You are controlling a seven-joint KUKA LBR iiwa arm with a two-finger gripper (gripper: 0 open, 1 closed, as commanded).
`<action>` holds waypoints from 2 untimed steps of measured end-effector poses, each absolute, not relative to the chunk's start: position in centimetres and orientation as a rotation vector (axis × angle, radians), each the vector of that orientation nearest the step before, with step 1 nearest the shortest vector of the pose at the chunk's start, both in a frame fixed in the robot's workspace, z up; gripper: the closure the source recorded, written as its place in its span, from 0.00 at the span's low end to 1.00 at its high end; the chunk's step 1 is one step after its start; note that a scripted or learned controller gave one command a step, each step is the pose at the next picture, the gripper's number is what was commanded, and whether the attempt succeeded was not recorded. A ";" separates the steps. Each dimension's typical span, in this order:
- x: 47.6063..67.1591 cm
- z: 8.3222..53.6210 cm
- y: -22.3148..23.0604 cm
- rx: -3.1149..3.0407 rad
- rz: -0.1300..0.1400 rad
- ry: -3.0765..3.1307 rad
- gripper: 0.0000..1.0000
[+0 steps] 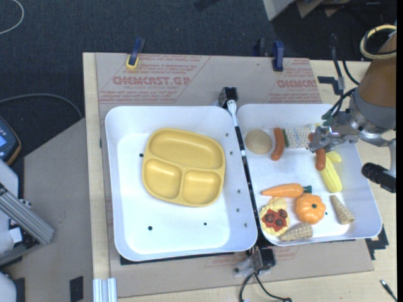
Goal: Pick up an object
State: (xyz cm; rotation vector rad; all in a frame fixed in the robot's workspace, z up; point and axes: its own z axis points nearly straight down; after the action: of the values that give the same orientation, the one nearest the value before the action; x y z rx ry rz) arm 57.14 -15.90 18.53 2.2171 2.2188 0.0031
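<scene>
Under both white bins, the brown cardboard sheet [189,74] reads "CHEMCAST GP". Over the right bin [371,222] hangs the grey gripper [322,140] — jaws' state unclear — beside a small red sausage [321,160] and yellow corn cob [331,175].

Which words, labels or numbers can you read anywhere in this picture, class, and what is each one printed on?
"CHEMCAST GP": red print, repeated in rows on the brown paper sheet under the two white bins; clearest above the left bin.
Partial red lettering of the same print above the right bin, cut off and too blurred to read fully.
No readable text on the yellow divided plate, the toy foods or the gripper.
</scene>
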 end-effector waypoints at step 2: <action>58.5 23.4 -10.5 2.212 0.005 2.227 1.00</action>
State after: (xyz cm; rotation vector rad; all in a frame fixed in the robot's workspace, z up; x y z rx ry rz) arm 58.47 -10.48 23.37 2.2124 2.2272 0.0052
